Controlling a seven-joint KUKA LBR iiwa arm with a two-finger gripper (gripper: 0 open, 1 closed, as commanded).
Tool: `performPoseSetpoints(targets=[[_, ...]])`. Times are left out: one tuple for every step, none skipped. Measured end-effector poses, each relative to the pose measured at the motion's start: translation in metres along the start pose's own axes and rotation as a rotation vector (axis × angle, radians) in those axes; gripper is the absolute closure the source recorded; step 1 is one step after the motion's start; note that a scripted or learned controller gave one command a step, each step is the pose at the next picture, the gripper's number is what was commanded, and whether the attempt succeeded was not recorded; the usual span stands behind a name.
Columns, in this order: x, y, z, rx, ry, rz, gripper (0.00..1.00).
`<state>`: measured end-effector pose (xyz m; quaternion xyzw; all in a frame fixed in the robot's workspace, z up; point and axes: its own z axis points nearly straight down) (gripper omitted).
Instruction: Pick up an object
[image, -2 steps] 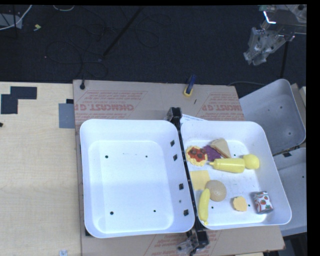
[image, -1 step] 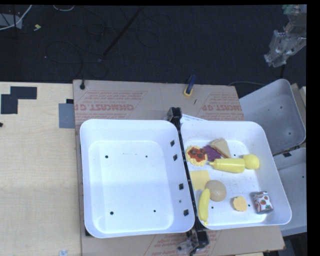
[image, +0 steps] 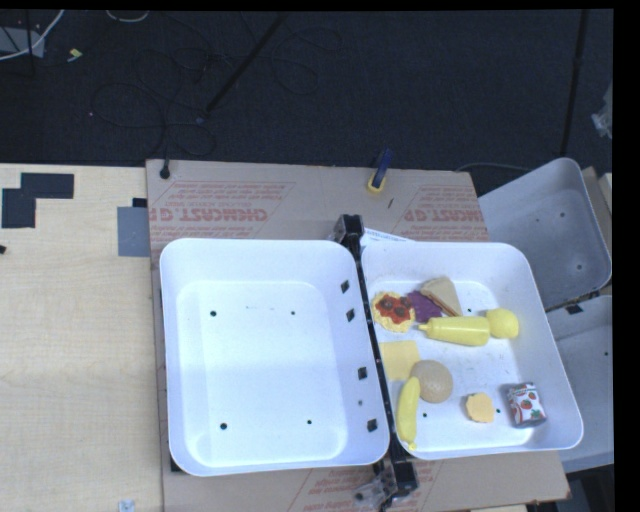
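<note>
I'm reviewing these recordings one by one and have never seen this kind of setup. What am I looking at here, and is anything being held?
This is one fixed camera looking down at a slant on a bench. Two shallow white bins sit side by side on cardboard: the left bin and the right bin. The right bin holds toy food: a yellow bottle-like piece, a banana, a flat yellow slice, a tan round piece, a small orange piece, a small printed box, a pizza-like piece, a purple piece and a tan wedge. All the pieces lie loose in the bin. The task is to pick one up.
</note>
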<state>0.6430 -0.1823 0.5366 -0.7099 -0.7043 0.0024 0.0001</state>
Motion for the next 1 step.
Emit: performPoseSetpoints(targets=[[0.039,-0.0011,0.2406,0.016,0.008,-0.01,1.0]])
